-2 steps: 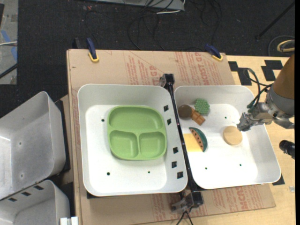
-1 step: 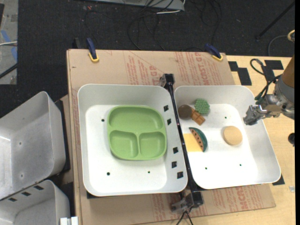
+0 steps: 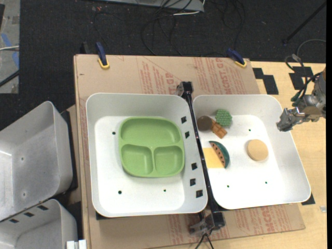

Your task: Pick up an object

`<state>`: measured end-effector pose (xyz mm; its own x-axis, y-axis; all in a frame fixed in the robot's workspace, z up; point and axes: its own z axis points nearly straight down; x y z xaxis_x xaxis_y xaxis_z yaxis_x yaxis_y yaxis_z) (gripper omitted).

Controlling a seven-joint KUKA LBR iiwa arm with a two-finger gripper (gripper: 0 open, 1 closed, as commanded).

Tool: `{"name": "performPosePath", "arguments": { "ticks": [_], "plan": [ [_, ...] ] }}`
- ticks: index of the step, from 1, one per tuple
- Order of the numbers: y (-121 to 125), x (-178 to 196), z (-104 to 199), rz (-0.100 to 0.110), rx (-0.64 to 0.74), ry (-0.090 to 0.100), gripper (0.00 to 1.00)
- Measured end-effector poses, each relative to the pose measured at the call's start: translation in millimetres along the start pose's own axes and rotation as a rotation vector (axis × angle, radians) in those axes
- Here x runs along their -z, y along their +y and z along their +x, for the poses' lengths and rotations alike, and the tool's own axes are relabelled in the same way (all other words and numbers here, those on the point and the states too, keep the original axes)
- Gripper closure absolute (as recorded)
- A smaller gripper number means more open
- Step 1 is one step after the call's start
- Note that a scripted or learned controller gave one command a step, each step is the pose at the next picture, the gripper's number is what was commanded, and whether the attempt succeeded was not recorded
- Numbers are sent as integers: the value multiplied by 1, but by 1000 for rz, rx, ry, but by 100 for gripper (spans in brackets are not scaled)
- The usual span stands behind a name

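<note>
A round tan bun (image 3: 257,150) lies flat at the middle of the right bin (image 3: 280,191). The hand (image 3: 287,119), right edge: grip state unclear.

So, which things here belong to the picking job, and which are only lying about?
For the job: pincer; tan round piece; green bumpy toy; brown piece; watermelon slice; yellow card; right bin.

Lying about: green divided plate; left bin; cables.

Bright, even overhead light; soft shadows, sharp focus.
</note>
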<state>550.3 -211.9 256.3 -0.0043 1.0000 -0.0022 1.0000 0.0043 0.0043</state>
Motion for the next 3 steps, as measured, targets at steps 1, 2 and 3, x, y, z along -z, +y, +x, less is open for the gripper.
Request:
{"name": "performPosePath", "arguments": {
  "ticks": [1,2,3],
  "plan": [
    [-3,2,62,5,3,4,100],
    [-6,-5,125,6,2,3,100],
    [-18,-9,175,7,3,4,100]
  ]
}}
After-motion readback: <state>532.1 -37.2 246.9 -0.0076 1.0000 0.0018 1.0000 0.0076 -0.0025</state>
